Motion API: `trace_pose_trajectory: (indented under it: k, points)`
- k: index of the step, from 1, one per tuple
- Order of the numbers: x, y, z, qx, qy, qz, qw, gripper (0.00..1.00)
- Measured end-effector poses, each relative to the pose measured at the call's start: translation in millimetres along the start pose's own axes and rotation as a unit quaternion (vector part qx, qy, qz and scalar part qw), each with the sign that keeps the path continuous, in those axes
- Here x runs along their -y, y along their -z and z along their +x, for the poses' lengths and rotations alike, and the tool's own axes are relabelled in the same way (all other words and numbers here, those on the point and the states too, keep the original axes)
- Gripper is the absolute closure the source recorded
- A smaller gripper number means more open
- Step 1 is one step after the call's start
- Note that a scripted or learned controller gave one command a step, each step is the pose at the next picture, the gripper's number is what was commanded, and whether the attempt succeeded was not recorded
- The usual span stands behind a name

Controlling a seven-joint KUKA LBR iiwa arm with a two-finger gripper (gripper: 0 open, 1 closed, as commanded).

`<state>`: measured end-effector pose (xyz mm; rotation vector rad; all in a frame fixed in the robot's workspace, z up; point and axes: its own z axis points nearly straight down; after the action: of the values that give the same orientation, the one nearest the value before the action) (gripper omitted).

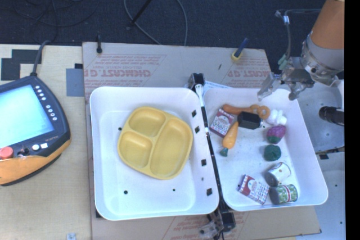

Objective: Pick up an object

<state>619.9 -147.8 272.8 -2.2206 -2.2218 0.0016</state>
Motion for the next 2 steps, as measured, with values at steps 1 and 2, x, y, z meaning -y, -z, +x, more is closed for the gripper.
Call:
trace_pose_trajectory:
  k: [1, 2]
  points:
    - [-6, -104, 13, 0.000, 0.001, 0.001, 1.0000, 0.00]
    - [-24, -185, -24, -0.001, 0.001, 0.000, 1.0000, 0.00]
